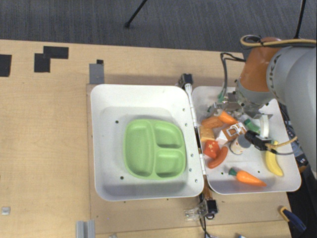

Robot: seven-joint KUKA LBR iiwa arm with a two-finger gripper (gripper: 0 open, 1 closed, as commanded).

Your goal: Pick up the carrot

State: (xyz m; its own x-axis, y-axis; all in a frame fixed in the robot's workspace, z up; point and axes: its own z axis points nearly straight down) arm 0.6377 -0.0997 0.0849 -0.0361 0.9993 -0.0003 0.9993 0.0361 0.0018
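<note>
With the hand (pixel 237 114) hovering over clutter at the upper part of the right bin (pixel 292 182), its grip state impossible to tell, the carrot (pixel 247 177) is lying apart at lower right, risking a wrong-item grasp.

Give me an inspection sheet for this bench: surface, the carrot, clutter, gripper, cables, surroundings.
Surface: wooden bench bearing left bin and right bin, side by side.
Job's things: carrot lies flat near the right bin's front edge, green top pointing left, untouched.
Clutter: green divided plate in the left bin; banana, red pepper and mixed toy food in the right bin.
Gripper: gripper low over the pile at the right bin's back, apart from the carrot; finger state unclear.
Cables: black cable by the wrist; connector at the front edge.
Surroundings: grey carpet behind the bench.
</note>
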